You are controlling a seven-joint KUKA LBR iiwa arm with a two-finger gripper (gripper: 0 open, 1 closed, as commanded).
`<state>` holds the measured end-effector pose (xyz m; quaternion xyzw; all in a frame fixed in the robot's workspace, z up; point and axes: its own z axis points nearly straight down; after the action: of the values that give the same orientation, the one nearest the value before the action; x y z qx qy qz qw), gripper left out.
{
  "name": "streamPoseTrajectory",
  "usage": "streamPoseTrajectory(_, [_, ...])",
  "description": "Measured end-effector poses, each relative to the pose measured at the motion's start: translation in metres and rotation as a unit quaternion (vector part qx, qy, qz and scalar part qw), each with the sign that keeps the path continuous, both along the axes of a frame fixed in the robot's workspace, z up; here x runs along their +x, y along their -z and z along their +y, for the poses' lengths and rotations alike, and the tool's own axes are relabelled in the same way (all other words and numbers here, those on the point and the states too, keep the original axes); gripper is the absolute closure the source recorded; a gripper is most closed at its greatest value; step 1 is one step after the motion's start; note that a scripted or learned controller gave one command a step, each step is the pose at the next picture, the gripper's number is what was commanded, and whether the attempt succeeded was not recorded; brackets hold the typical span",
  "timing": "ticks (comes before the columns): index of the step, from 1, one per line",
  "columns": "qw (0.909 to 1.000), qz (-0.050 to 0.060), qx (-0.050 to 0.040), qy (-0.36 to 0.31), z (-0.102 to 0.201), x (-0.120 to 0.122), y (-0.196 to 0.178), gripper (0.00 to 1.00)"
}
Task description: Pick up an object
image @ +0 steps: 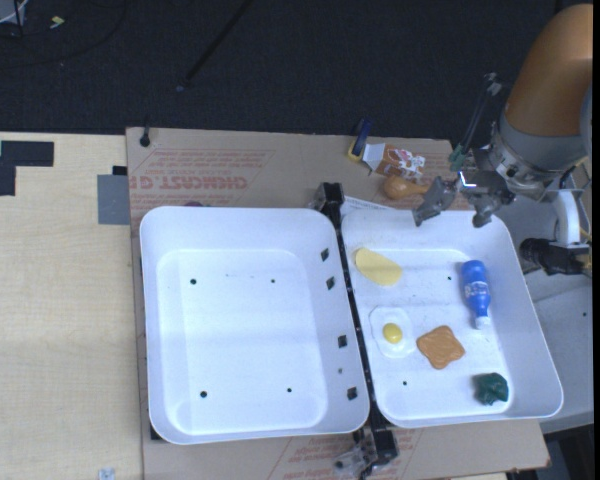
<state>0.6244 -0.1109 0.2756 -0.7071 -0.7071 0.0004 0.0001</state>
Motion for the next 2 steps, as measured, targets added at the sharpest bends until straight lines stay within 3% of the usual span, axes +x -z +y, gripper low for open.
streamPoseTrajectory(1, [1.0000,0.004,0.0022,-0.005,0.120,0.019,0.094,0.00])
streamPoseTrajectory(2, [1.0000,0.000,-0.0002,0.001,0.055,0.019,0.088,0.00])
